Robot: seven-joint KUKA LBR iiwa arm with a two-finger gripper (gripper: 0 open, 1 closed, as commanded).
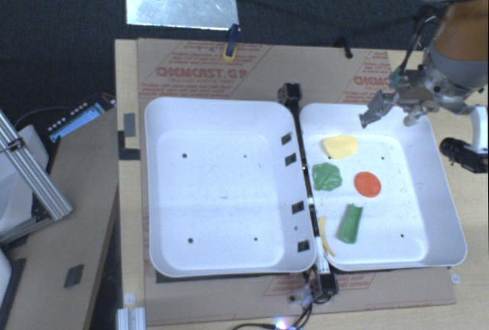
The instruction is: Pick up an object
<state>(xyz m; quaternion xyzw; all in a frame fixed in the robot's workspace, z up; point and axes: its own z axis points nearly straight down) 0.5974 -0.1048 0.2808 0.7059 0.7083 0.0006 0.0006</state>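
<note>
Hand (393, 108) hovers with its prongs apart and nothing between them, above the right bin's (435, 241) far edge. This looks like the approach step: next it must descend onto the yellow piece (340, 146) just below.

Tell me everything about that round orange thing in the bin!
The round orange thing is a small, flat-looking disc, orange-red, smooth and plain like plastic or foam. It lies on the floor of the right-hand white bin, near the middle. A bumpy green piece sits to its left and a green stick below it; neither touches it. The gripper is up above the bin's far edge, away from it.
</note>
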